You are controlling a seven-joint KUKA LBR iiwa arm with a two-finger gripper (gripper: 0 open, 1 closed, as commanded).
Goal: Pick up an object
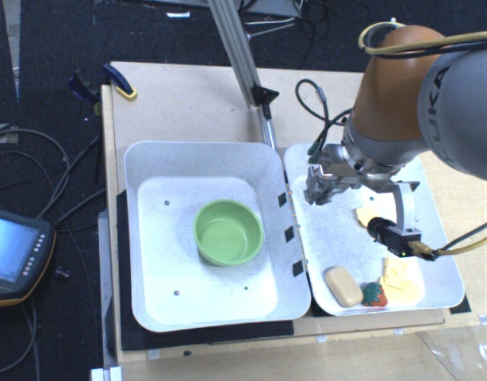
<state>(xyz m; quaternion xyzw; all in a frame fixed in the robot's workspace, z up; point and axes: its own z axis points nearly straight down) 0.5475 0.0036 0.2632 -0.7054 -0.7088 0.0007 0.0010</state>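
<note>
Grey arm (434,94) reaching in from right, end effector (319,190) lowered

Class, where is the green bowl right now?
The green bowl sits upright near the middle of the left bin, apart from the tool over the right bin.

Green bowl (228,232): round, upright, open side up, near the middle of the left bin (148,173). Tan oval piece (343,285), lying flat by the right bin's (442,292) front edge. Small red-and-green item (374,294) just beside it. Pale yellow pieces: one (401,279) at the front right corner, one (366,216) mid-bin.
</note>
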